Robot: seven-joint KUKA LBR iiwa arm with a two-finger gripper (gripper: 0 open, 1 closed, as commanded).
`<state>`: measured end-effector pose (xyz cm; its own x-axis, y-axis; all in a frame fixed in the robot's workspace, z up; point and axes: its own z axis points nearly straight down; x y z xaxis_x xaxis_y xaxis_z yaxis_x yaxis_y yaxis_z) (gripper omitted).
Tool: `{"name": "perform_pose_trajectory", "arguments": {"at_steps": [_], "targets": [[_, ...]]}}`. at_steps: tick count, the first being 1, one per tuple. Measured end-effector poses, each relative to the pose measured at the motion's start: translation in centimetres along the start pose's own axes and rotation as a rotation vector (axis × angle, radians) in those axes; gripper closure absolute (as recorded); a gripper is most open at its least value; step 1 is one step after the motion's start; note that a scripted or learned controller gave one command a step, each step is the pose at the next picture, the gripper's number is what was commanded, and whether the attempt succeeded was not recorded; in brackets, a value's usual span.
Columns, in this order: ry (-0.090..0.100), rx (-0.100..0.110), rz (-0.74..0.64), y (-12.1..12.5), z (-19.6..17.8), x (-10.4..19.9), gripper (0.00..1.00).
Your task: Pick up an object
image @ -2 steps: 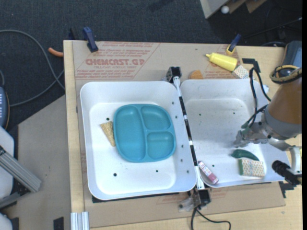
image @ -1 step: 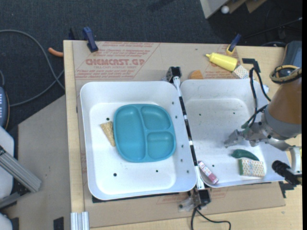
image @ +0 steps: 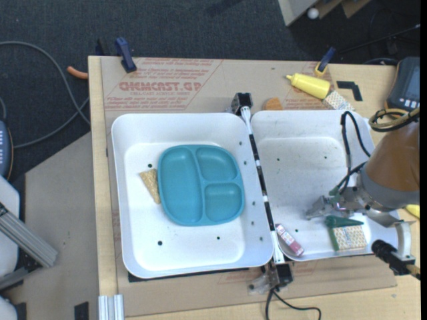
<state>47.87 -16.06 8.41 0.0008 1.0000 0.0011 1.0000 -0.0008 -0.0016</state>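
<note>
My gripper (image: 324, 207) hangs low in the right bin (image: 293, 145), near its front right part, below the grey arm with its orange band (image: 400, 162). Just in front of it and to the right lies a sponge with a green top edge and a tan patterned body (image: 348, 235), close to the gripper or touching it. A small pink and white wrapped item (image: 289, 240) lies at the right bin's front left corner. In the left bin (image: 133, 179) sits a teal divided plate (image: 201, 184), with a tan cracker-like piece (image: 151, 183) tucked under its left edge.
Outside the bins, a yellow bottle (image: 308, 83) and a small orange piece (image: 271, 103) lie on the board behind the right bin. A black cable (image: 348, 135) loops over the right bin's back right corner. Blue clamps (image: 124, 53) hold the board's far edge.
</note>
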Motion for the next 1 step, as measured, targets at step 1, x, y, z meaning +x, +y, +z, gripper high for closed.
{"name": "perform_pose_trajectory", "arguments": {"at_steps": [1], "targets": [[-0.001, -0.003, 0.001, 0.09, -1.00, 0.01, 1.00]]}}
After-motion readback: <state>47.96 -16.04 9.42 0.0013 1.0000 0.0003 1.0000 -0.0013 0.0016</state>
